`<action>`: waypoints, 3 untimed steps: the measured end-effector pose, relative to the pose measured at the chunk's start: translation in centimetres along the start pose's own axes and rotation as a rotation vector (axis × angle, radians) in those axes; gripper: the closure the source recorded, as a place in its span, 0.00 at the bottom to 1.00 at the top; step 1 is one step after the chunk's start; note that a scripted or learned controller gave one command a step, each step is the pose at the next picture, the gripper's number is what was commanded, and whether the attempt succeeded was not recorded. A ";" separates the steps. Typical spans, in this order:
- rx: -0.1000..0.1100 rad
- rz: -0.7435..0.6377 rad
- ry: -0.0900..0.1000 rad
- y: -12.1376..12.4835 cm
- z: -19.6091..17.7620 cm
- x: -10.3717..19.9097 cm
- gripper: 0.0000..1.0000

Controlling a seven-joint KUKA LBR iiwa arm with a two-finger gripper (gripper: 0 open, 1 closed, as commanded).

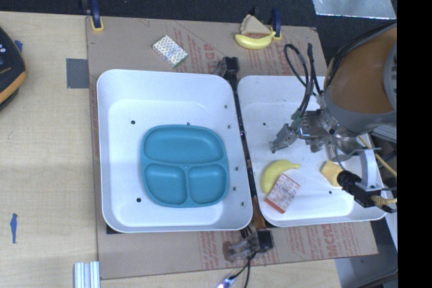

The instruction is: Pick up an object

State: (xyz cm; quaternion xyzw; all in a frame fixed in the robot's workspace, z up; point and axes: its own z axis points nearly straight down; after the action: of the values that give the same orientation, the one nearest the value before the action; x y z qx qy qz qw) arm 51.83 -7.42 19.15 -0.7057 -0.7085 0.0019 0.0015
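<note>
In the right bin [270,94] lie a yellow banana [275,171], a small white and red packet [283,192] just below it, and a yellow piece [331,173] partly hidden under the arm. My gripper [287,138] hangs over the right bin's middle, just above the banana, its grey fingers pointing left and down. Nothing is visible between the fingers. The left bin [115,101] holds a blue divided tray [183,164].
Outside the bins, on the cardboard, lie a second banana with a wedge-shaped toy [254,35] at the back and a small patterned packet [169,50]. Black cables [300,71] loop over the right bin's back edge. A yellow and black device [9,67] sits far left.
</note>
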 end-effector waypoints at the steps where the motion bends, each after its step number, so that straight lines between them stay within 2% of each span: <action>1: 0.000 0.000 0.000 -3.5 0.0 1.1 0.00; 2: 0.001 -0.001 0.000 -0.3 7.0 -2.0 0.00; 3: 0.001 -0.001 0.001 0.5 10.0 -1.8 0.00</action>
State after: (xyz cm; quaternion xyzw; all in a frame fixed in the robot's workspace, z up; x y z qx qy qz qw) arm 52.33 -9.20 9.13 -0.7054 -0.7088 0.0018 0.0022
